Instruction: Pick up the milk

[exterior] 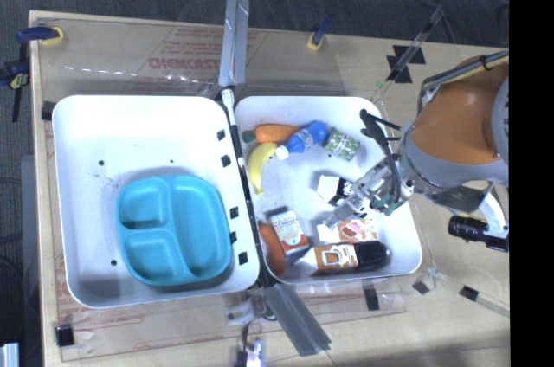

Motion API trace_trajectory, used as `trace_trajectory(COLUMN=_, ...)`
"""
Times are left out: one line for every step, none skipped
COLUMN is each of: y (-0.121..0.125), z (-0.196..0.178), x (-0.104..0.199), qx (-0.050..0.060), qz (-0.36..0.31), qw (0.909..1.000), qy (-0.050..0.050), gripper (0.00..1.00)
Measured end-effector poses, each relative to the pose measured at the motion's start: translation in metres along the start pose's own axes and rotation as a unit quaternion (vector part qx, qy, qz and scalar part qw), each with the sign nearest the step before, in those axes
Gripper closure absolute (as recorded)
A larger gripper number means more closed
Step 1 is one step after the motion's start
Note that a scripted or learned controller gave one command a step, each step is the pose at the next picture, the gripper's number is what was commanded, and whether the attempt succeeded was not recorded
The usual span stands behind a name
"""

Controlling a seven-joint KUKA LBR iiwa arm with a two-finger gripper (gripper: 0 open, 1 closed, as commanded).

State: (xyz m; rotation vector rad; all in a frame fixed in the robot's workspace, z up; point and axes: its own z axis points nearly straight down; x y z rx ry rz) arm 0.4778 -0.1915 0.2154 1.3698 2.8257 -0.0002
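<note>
Bins sit side by side mid-frame. We see the left bin [78, 183] carrying a blue divided tray [176, 228] at lower centre-left, likely the drop spot. The right bin [286, 107] holds the clutter: banana [260, 162] against its left wall, orange carrot [275, 132] and blue-capped bottle [305, 138] along the top edge, a green can [343, 145] further right. Lower down, a small carton [286, 228] lies just right of the divider, and a brown-labelled dark bottle [350, 257] lies along the bottom wall. We judge the milk [356, 229] to be the small white-and-pink carton lying flat, just above that bottle. The gripper [363, 194] hangs right-of-centre, angled down-left, just above the milk; whether its fingers are apart or together we cannot tell. Nothing visibly gripped.
</note>
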Motion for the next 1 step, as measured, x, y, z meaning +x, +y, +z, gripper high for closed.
trace_trajectory(y=0.0445, z=-0.0195, x=-0.0595, qx=0.0, qz=-0.014, qw=0.9999, qy=0.0, gripper=0.0)
